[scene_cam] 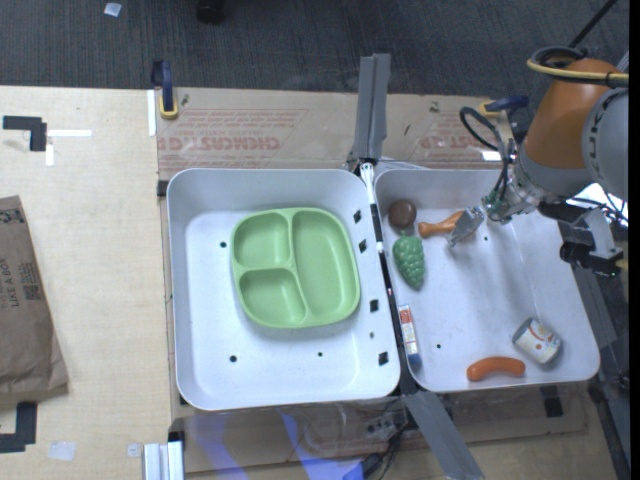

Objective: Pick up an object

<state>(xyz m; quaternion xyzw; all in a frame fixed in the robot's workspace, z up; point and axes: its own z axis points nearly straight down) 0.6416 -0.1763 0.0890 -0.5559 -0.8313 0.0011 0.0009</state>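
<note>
The gripper [466, 227] was found low in the upper part of the right bin [500, 298], its two grey fingers slightly apart with nothing visible between them, though at this size the gap could not be judged closely. Its tips sat at the right end of an orange carrot-shaped toy [438, 228], touching it or just beside it; contact could not be confirmed. That toy lay roughly level across the bin floor, thick end toward the left, and is judged the likeliest object for the pick. It is judged light, rigid and smooth, likely to slide or roll if nudged endwise, so a hold across its narrow width near the middle would be sounder than at the tapered end. Immediately left of it lay a small brown ball [402, 213], near the bin's left wall, and below that a green bunch of toy grapes [408, 261], bumpy and probably easier to grip. Toward the lower right of the frame, well apart from the gripper, were an orange sausage-shaped toy [495, 369] and a small white tipped-over cup or can [537, 340] with orange marking. The arm [565, 118] entered from the upper right, with its orange band uppermost and cables looped beside it. In the left bin [200, 368] a green divided plate [296, 266] lay flat, its three compartments bare.
</note>
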